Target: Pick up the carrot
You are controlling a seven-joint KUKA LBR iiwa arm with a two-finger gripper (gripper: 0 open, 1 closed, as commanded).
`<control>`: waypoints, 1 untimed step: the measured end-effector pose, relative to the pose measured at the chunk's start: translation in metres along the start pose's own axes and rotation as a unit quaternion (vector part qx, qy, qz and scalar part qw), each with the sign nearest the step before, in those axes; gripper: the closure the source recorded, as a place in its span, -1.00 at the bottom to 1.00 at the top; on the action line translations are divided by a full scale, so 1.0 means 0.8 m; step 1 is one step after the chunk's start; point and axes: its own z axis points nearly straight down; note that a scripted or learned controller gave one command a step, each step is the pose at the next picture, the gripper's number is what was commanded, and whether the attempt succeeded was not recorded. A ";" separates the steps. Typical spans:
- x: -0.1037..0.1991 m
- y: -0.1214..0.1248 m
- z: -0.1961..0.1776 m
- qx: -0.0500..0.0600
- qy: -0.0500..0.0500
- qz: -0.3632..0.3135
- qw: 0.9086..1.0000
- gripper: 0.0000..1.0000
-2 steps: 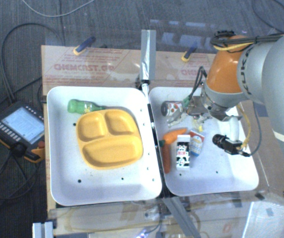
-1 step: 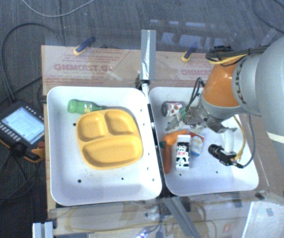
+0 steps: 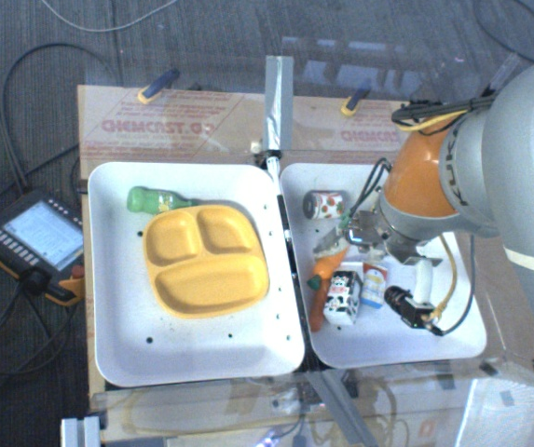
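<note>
The carrot [image 3: 323, 276] is orange and lies at the left side of the right bin [image 3: 453, 343]. It runs from near the bin's middle down toward the front-left wall. My gripper [image 3: 341, 238] hangs low just above the carrot's upper end, reaching in from the right below the orange wrist band [image 3: 416, 182]. The gripper's body hides the carrot's top end, so I cannot see whether it touches the carrot.
Beside the carrot stand a cow-patterned carton [image 3: 342, 298] and a small white bottle [image 3: 373, 287]. A small can [image 3: 323, 205] lies toward the back. The left bin [image 3: 117, 343] holds a yellow divided plate [image 3: 209, 257] and a green bottle [image 3: 153, 199].
</note>
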 end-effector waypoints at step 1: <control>-0.002 0.001 -0.011 0.000 -0.001 0.001 1.000 1.00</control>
